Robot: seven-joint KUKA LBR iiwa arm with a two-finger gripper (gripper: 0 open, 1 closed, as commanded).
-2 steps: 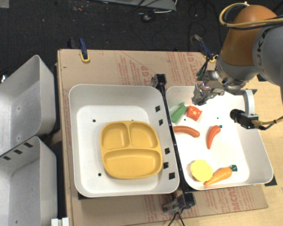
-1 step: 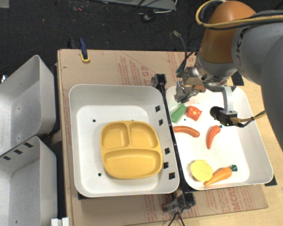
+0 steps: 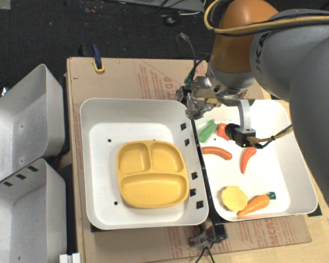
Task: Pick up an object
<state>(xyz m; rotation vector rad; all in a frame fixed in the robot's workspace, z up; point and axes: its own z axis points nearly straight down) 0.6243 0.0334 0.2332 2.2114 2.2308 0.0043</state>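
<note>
White right bin (image 3: 296, 199) rim beside claw (image 3: 196, 107)

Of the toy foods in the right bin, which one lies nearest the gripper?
The green vegetable piece, right beside the gripper at the bin's upper left. The sausage, chili, carrot and yellow slice lie farther toward the camera.

Two white bins (image 3: 93, 147) are set side by side on brown cardboard (image 3: 131, 75); spare white bins (image 3: 22, 119) are stacked at left.
</note>
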